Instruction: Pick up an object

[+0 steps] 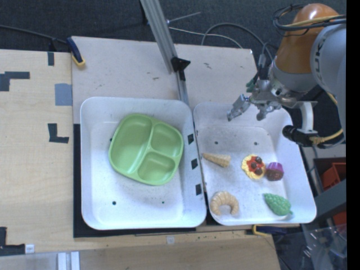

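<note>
Objects for picking lie in the right one of 2 shallow white bins, seen from above at a slant. Going left to right: the left bin (pixel 90 167) holds a green divided plate (pixel 147 149) with 3 compartments, tilted slightly. The right bin (pixel 292 151) holds 5 small toy foods, all in its nearer half. A cone-shaped pastry (pixel 217 160) lies nearest the divider, its long axis running left to right with the tip pointing left. Nearer the camera sits a croissant (pixel 225 203). Further right are a yellow tart with red berries (pixel 253 166), a dark purple piece (pixel 274 171) touching the tart's right side, and a green bumpy piece (pixel 277 203) by the bin's near right corner.

The gripper (pixel 247 111) hangs over the far end of the right bin, on a grey arm with an orange band (pixel 304 38) reaching in from the right. Its 2 fingers stand apart, with nothing between them.

Every item lies toward the camera from the gripper. The cone pastry and the tart look closest, so the coming move would likely mean travelling toward the near edge, then descending.
</note>
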Available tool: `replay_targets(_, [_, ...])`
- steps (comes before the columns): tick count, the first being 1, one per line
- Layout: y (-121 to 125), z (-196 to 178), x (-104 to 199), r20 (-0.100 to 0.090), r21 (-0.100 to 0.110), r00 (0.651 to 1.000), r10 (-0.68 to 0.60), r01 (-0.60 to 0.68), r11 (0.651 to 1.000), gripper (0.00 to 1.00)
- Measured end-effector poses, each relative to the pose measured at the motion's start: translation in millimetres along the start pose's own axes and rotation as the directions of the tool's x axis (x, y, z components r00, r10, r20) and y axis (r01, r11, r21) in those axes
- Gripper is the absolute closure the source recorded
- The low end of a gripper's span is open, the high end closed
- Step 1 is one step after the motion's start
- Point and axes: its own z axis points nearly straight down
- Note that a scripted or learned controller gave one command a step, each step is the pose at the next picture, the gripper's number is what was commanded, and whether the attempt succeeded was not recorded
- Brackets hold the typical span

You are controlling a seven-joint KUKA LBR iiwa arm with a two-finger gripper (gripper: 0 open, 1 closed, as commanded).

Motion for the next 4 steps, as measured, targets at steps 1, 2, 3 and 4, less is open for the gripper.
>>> replay_targets(1, [0.3,44.3,3.4,0.0,0.001,1.0,0.0,0.0,1.0,0.0])
replay_targets(2, [-6.3,106.1,-1.9,0.0,0.003,1.0,0.001,-0.001,1.0,0.0])
replay_targets(3, [-4.3,92.0,-0.8,-0.001,-0.003,1.0,-0.001,0.001,1.0,1.0])
replay_targets(4, [2.4,36.8,-8.4,0.0,-0.009,1.0,0.001,-0.001,1.0,1.0])
